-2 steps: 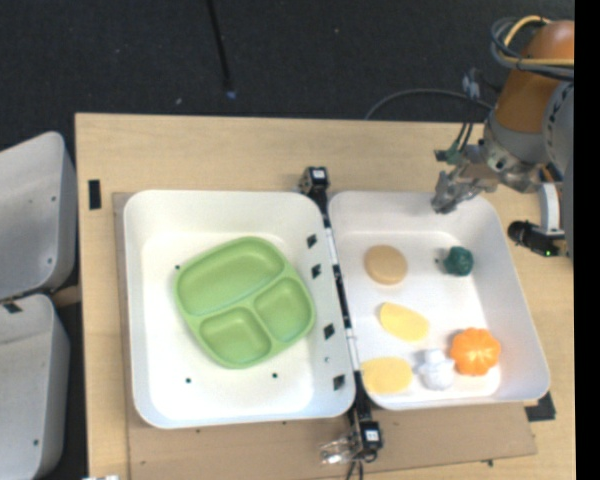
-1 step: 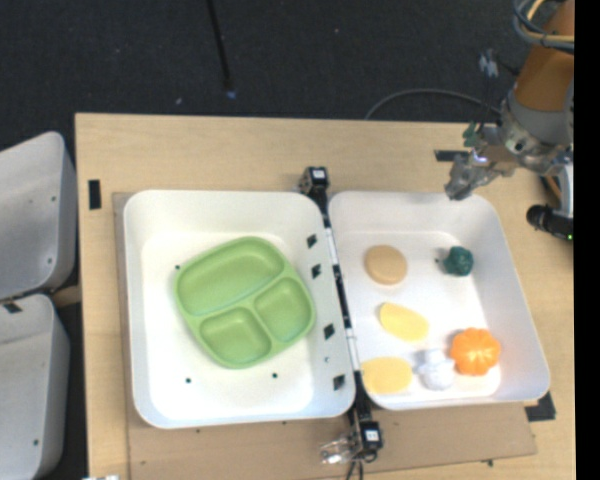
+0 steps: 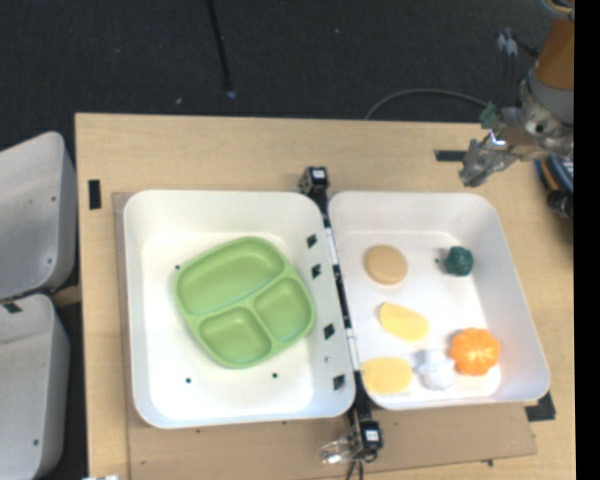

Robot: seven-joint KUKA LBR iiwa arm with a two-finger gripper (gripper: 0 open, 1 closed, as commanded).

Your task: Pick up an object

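the claw (image 3: 480,164) hovers over bare tabletop (image 3: 400,138) beyond the right bin's (image 3: 510,258) far rim; can't tell its spread, nothing visibly held.

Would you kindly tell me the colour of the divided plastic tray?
Light green, clearest in the camera view, inside the left white bin.

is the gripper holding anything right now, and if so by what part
Nothing is held. The gripper sits above the bench beyond the right bin, away from the items inside it.

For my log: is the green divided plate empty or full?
Empty. The green divided plate in the left bin shows bare green in all three compartments.
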